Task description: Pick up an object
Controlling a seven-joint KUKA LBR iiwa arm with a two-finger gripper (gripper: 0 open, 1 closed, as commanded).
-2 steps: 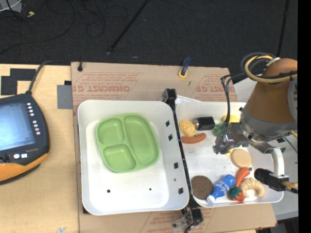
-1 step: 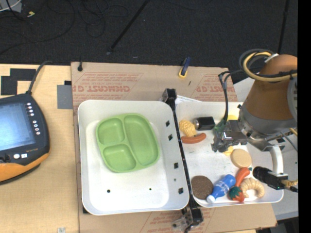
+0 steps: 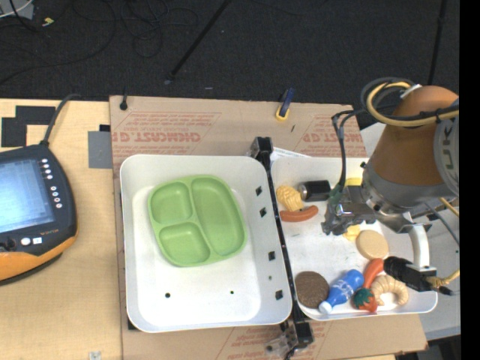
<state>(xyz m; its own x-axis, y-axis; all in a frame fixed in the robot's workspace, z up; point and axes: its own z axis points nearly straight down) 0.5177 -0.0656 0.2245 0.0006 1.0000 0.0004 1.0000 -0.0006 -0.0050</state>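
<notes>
Fingers (image 3: 339, 217), dark and blurred over the right bin (image 3: 315, 238), cannot be judged spread or pressed together.

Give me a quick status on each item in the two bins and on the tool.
Green divided plate: lying flat in the left bin.
Hot dog: lying in the right bin, untouched.
Brown cookie: flat near the front.
Blue bottle: on its side.
Croissant: resting at the front corner.
Tool: low over the right bin, grip unclear.
</notes>
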